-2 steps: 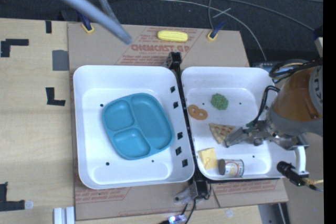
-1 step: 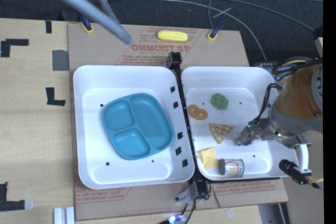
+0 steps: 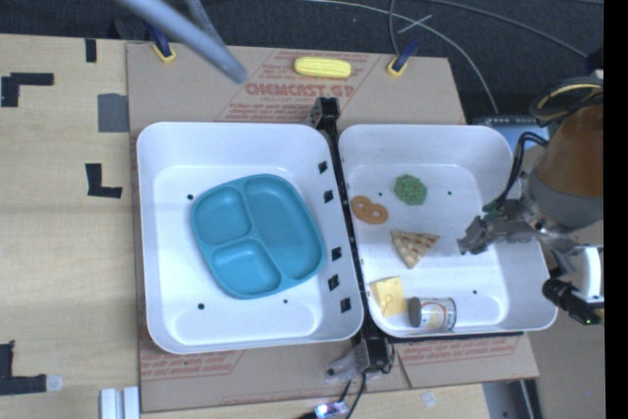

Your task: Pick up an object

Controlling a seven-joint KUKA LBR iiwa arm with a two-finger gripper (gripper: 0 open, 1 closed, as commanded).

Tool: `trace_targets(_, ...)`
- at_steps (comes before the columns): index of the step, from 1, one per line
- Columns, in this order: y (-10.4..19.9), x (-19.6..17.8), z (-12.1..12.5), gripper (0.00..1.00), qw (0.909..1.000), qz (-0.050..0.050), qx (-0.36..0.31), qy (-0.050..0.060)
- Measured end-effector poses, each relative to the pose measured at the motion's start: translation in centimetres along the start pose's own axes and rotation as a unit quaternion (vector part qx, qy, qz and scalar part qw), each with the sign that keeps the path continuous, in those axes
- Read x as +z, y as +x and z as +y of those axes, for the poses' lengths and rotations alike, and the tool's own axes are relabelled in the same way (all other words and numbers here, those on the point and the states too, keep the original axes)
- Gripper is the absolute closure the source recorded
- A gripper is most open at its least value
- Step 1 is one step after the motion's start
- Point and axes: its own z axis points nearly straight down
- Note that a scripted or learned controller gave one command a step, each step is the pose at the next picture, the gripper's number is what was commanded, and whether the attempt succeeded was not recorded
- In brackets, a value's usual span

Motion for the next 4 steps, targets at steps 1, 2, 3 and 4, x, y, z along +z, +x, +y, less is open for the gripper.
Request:
trace_targets(1,-0.8,-5.8,0.6,1.00,1.0000,-0.001,0.000,-0.001)
trace_targets(2,-0.5,-12.0,1.1,1.00,1.0000,-0.001,0.000,-0.001)
trace_targets(3,4.8,-12.4,3.4,1.00,1.0000,0.001,-0.003,0.002)
trace_targets(4,10.9,-11.2,5.0,1.00,1.0000,0.002,-0.003,0.003)
